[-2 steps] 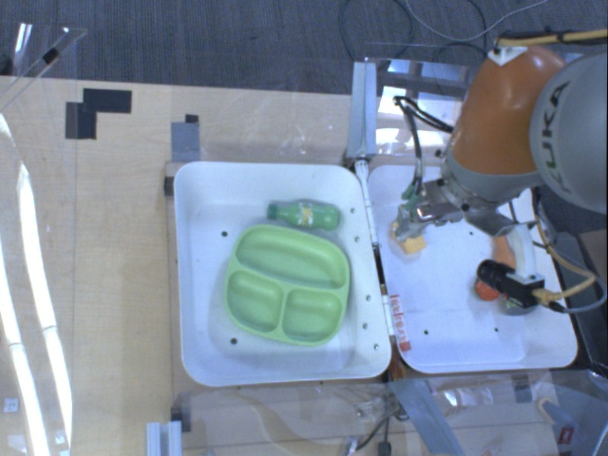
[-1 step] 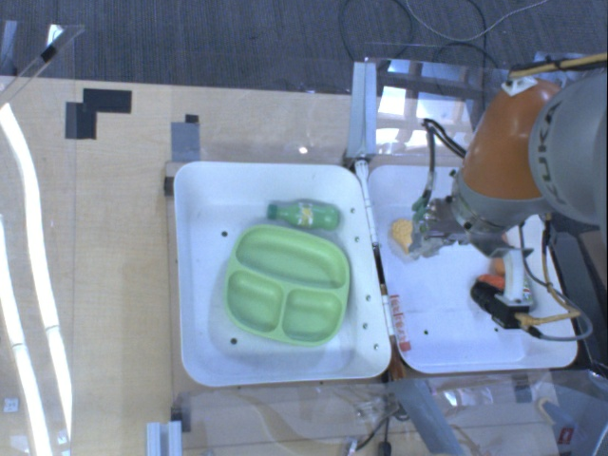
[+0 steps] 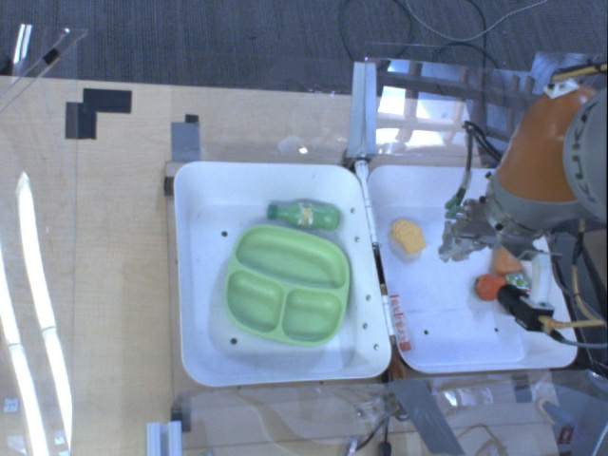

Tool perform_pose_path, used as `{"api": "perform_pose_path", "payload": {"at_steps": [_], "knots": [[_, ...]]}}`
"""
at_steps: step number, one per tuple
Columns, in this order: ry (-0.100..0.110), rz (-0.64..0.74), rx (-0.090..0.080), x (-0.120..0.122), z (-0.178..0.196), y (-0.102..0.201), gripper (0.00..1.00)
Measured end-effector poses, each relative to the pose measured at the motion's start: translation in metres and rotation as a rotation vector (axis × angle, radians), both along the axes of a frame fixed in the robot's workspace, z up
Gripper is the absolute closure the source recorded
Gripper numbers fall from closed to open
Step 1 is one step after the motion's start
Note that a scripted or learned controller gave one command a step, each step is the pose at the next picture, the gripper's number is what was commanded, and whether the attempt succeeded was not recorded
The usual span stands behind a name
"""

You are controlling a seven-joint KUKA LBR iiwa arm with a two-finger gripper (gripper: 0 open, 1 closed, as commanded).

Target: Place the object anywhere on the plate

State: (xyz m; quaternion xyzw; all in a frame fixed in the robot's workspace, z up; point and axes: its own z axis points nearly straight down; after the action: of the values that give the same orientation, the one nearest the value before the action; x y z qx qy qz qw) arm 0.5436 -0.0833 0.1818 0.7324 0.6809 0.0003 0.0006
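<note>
A: Two fingers of the gripper point down over the right bin, but I cannot tell if they are wide or narrow; they look too small and blurred. Nothing is visible between them.

B: Where is the thing to move?

A: I think it is the yellow object, lying on the bin floor just to the left of the gripper, apart from it. An orange piece and a red piece lie under the arm.

B: And the plate?

A: It is the green plate, in the left bin, with a green bottle touching its far edge.

B: So which step?

A: Picking, I judge; nothing is on the plate yet. Next the gripper needs to go left, descend over the yellow object, and close.
</note>
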Motion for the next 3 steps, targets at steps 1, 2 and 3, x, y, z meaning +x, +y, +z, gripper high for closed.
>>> {"api": "perform_pose_path", "payload": {"at_steps": [1,2,3], "knots": [[0.0,-0.202,0.0,-0.016,0.028,-0.01,1.0],[0.001,-0.239,0.0,-0.037,0.01,-0.104,1.0],[0.002,-0.25,0.001,-0.055,0.019,-0.066,1.0]]}}
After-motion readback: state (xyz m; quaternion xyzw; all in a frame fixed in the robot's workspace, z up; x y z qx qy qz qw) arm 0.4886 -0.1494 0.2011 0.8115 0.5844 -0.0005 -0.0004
